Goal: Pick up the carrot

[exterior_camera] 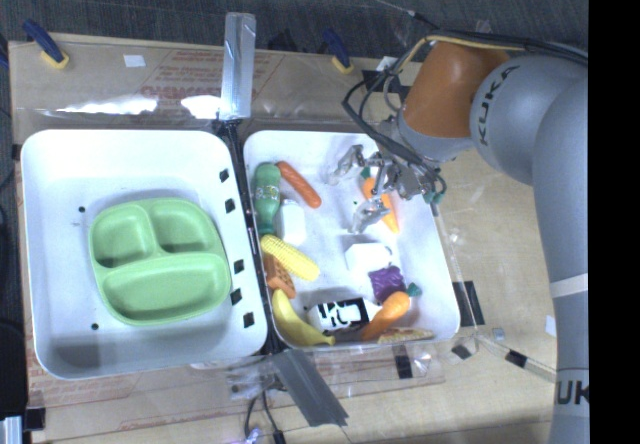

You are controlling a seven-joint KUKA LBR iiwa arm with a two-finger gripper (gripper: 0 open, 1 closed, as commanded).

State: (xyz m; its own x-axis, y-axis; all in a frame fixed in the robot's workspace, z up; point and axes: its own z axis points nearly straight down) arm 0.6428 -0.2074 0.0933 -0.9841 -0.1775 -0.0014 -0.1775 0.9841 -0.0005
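The right bin (440,262) holds three orange pieces. One slim carrot (299,184) lies at the upper left beside a green vegetable (266,194). A stubbier carrot (392,309) rests near the front right corner. My gripper (356,190) hangs over the bin's upper right part, fingers (347,161) spread wide and pointing left. A small orange piece (388,204) shows between the finger bases; I cannot tell whether it touches them. The fingertips have nothing between them.
Also in the right bin are a corn cob (290,257), a banana (296,325), a purple item (386,282), a white block (368,257) and a black-and-white card (340,312). The left bin (40,232) holds a green divided plate (157,259).
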